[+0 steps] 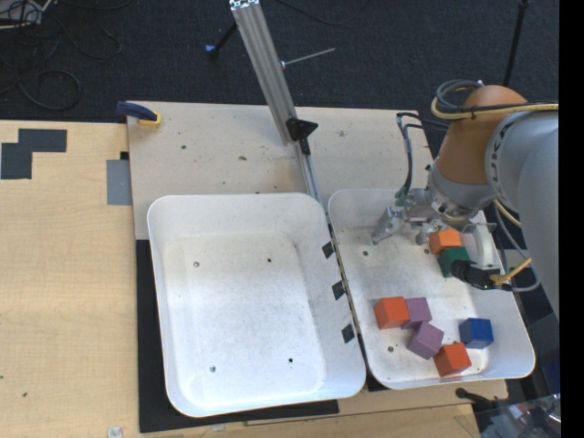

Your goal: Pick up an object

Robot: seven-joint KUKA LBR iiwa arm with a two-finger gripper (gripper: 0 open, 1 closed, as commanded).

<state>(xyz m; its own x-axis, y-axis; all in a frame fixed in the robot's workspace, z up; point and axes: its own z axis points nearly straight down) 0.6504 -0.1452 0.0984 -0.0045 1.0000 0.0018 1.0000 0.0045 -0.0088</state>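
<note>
My gripper (400, 234) hangs over the far part of the right bin (365, 210), open, with nothing between its fingers. Just to its right lie an orange block (445, 240) and a dark green block (453, 262), partly covered by the wrist. Toward the near end of the same bin sit a red-orange cube (391, 312), two purple blocks (417, 309) (425, 339), a blue cube (475, 332) and another orange block (452, 359).
The left bin (173, 217) lies beside the right one, with black clips (336, 289) along the shared rim. A slanted metal pole (269, 71) rises behind the bins. Cables (497, 276) trail from the wrist at the right.
</note>
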